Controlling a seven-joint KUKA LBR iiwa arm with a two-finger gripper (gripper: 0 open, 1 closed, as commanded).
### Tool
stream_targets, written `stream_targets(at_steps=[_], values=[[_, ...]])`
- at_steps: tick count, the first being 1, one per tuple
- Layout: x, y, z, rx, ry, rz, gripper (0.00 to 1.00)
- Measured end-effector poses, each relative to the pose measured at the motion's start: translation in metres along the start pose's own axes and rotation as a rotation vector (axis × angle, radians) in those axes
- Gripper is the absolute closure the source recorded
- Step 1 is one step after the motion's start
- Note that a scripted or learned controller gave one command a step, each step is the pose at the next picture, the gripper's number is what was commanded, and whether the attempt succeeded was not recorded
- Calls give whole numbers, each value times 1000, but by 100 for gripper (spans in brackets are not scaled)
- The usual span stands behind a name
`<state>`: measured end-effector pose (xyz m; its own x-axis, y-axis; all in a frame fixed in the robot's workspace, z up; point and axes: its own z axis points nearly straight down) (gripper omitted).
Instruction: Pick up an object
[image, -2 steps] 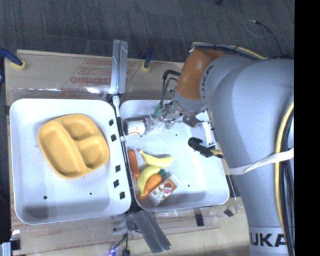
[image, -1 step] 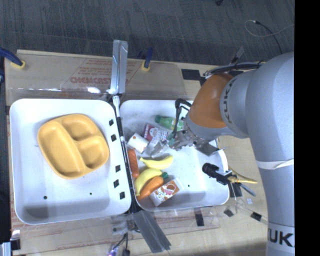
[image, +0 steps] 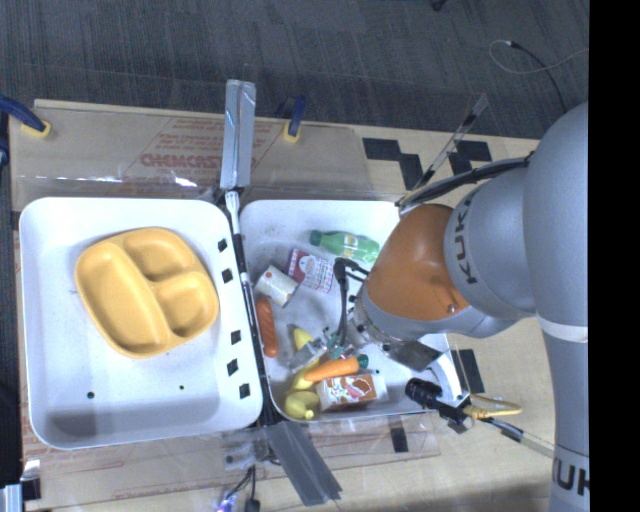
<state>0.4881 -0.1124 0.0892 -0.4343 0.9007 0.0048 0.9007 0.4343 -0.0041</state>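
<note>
Where the arm (image: 440, 275) dips — gripper hidden over the right bin (image: 300, 215).

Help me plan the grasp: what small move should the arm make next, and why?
Probably lower straight down a little: the gripper hangs over the carrot in the crowded right bin, with a juice carton and banana close beside it.

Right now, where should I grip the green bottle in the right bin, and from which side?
Grip the green bottle across its mid-body, coming straight down. It lies flat near the right bin's far wall, cap left, so close the fingers across its narrow width; the body probably offers the steadiest hold.
</note>
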Motion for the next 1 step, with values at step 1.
stream_targets(at_steps=[1], values=[[0, 0, 0, 0, 0, 1, 0]])
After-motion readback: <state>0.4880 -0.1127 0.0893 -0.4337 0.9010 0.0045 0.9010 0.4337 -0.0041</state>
